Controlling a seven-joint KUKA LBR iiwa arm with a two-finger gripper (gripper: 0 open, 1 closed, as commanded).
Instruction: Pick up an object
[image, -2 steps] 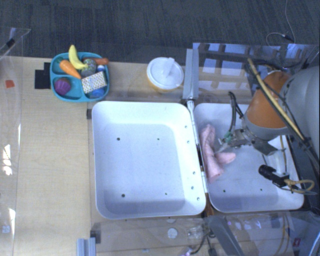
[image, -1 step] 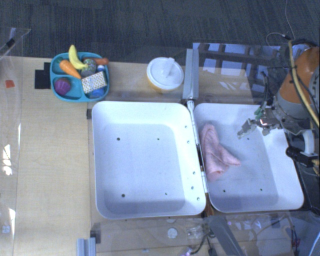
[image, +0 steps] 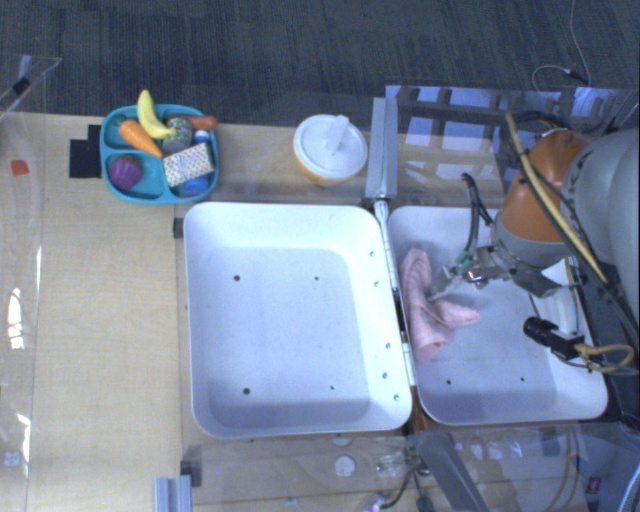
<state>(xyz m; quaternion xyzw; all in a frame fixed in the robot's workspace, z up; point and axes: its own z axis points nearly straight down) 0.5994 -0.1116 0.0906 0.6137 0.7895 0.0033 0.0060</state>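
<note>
Camera view: wooden bench (image: 100, 330), dark carpet (image: 250, 40)

The gripper (image: 447, 285) reaches into the right bin (image: 520, 395), its tip touching a crumpled pink cloth (image: 428, 305) beside the bin's left wall.

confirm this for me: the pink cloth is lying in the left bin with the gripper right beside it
Not quite. The camera view shows the pink cloth lying in the right bin, against its left wall, not in the left bin. The gripper is indeed right beside it.
</note>
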